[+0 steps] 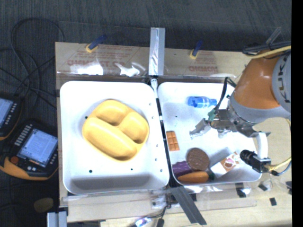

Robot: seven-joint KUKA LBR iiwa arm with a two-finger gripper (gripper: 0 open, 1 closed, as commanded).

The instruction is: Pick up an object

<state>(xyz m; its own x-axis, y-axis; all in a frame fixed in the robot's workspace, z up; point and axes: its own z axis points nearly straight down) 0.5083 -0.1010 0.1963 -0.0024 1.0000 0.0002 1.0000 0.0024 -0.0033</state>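
Observation:
My gripper [210,128] hangs over the middle of the right bin [176,91], open, with bare white bin floor showing between its fingers. A blue bottle [201,101] lies just behind it. In front of it sit a round brown cookie [198,158], a purple eggplant [181,167] and an orange carrot [192,177]. A small orange waffle block [172,140] lies along the bin's left wall, and a white carton with red print [227,164] rests at the front right. A large yellow bread-like lump [116,128] takes up the middle of the left bin [71,169].
The grey arm with its orange band [258,86] covers the right bin's far right side. A black cylindrical part [253,160] sticks out near the front right corner. A metal divider [156,51] stands behind the bins. Handheld pendants [33,148] lie left of the bench.

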